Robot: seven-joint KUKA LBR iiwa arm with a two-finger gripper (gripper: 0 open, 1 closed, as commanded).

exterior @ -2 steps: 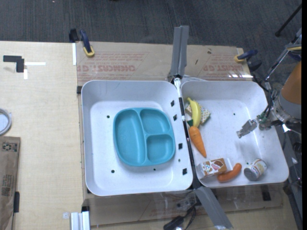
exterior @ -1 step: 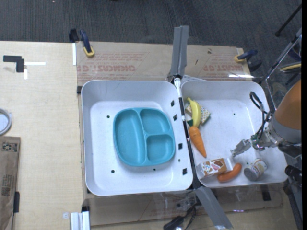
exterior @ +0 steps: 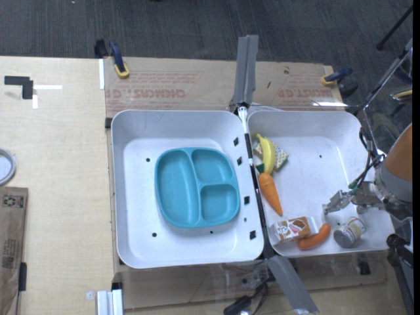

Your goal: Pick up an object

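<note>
The right bin (exterior: 328,143) holds a yellow banana (exterior: 266,152) at its left wall, with an orange carrot (exterior: 270,193) just below it. Along the near wall lie a small brown-and-white carton (exterior: 293,228), an orange-red sausage (exterior: 314,239) and a silver can (exterior: 349,232) on its side. My gripper (exterior: 333,202) reaches in from the right, low over the bin floor, above the can and to the right of the carrot. It is open with nothing between its fingers.
The left bin (exterior: 131,195) carries a blue divided plate (exterior: 197,188). A grey divider bar (exterior: 246,71) runs between the bins at the back. A pale checkered item (exterior: 280,156) lies beside the banana. Clamps sit at the far cardboard corners.
</note>
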